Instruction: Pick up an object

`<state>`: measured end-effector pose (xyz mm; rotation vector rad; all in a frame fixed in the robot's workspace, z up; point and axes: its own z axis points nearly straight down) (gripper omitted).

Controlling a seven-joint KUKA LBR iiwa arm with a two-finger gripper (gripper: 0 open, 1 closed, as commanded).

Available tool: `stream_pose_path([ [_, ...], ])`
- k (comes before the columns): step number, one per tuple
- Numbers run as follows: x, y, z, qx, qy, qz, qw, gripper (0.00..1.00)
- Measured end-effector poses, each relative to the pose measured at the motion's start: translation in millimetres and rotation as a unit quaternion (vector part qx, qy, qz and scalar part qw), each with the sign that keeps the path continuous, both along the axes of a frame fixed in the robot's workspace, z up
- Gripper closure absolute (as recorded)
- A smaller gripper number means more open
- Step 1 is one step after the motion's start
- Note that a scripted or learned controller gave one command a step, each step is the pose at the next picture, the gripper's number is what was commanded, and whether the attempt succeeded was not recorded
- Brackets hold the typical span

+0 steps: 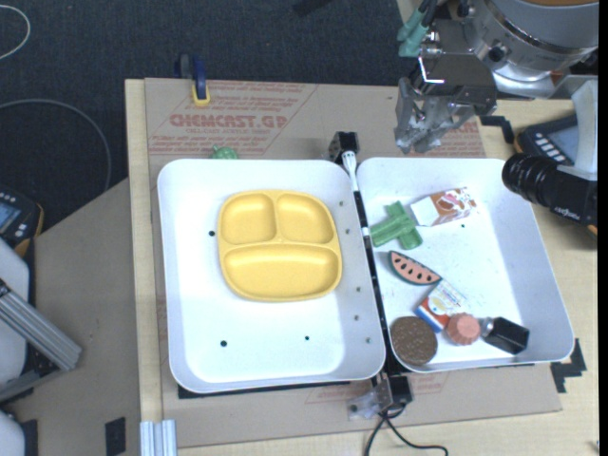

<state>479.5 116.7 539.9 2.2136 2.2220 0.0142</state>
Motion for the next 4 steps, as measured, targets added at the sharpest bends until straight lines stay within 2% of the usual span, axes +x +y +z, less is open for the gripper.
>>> stream_pose_path([
  [1, -0.7, 1.2, -83.7, -0.0019, 0.007, -0.002, 1.0000, 1.00],
  [3, 0.7, 2.0, -61.1, -0.0011, 0.003, -0.002, 1.0000, 1.00],
  [4, -0.8, -41.7, -135.7, -0.0021, 0.009, -0.004, 1.0000, 1.00],
])
